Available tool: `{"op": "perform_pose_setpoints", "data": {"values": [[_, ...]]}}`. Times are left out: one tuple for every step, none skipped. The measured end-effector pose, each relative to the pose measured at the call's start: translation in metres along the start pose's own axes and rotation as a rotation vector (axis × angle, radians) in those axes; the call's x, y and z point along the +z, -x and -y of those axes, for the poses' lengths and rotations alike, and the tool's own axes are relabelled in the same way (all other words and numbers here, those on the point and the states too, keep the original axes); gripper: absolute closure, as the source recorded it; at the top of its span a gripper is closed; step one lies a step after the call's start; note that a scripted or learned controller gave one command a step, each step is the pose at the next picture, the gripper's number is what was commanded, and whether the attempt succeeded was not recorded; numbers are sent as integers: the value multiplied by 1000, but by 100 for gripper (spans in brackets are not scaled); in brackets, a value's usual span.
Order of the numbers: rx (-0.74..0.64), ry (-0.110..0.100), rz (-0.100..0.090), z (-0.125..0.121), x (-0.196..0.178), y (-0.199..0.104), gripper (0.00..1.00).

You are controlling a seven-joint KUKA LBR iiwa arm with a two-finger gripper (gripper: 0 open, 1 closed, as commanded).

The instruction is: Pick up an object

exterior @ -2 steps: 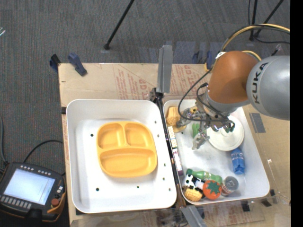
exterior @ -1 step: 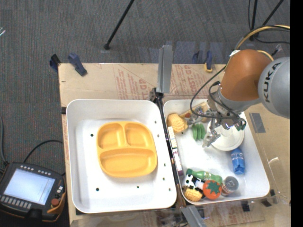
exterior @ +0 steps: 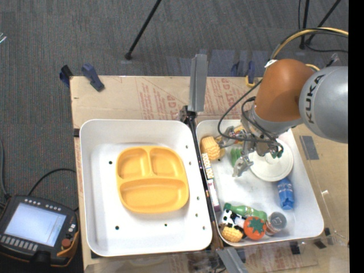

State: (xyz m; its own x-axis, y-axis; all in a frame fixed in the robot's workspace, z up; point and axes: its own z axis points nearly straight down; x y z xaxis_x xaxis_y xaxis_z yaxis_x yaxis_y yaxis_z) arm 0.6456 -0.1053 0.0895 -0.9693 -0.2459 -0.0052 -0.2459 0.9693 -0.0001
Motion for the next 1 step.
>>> {"op": "perform_pose_setpoints", "data": {"values": [[94, -1, -1, 58, 1, -15, 0]]}}
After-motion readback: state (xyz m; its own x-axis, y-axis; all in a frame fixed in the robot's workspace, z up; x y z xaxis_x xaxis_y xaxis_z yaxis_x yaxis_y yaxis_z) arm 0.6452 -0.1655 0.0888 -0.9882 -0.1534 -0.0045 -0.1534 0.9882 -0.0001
